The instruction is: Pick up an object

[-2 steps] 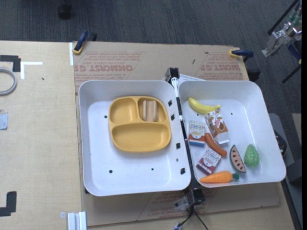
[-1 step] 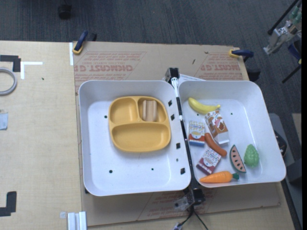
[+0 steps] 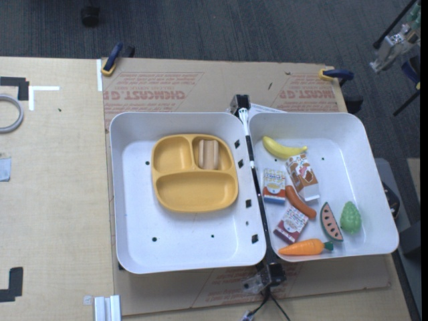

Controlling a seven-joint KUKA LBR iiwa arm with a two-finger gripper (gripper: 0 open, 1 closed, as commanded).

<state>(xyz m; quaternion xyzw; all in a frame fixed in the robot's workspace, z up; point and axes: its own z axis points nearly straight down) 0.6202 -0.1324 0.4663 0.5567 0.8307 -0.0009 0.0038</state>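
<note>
The right bin point(image 3: 348, 139) holds several toy foods. A yellow banana point(image 3: 284, 148) lies near its far left corner. Below the banana are a brown-and-white carton point(image 3: 302, 174), a small white box point(image 3: 274, 184) and a red sausage point(image 3: 300, 201). A red-and-white packet point(image 3: 291, 224) lies lower down, and an orange carrot point(image 3: 302, 247) rests along the near wall. A watermelon slice point(image 3: 330, 221) and a green leafy piece point(image 3: 350, 217) sit at the right. In the left bin point(image 3: 134, 212) a yellow divided plate point(image 3: 195, 192) carries a tan wooden block point(image 3: 208, 154) in its far right compartment.
Both bins stand on a cardboard sheet point(image 3: 167, 89) clamped to the wooden bench point(image 3: 53, 179). A black clip point(image 3: 240, 103) joins the bins at the far side. Cables point(image 3: 267, 293) trail at the near side. A metal fixture point(image 3: 394, 45) shows at the top right.
</note>
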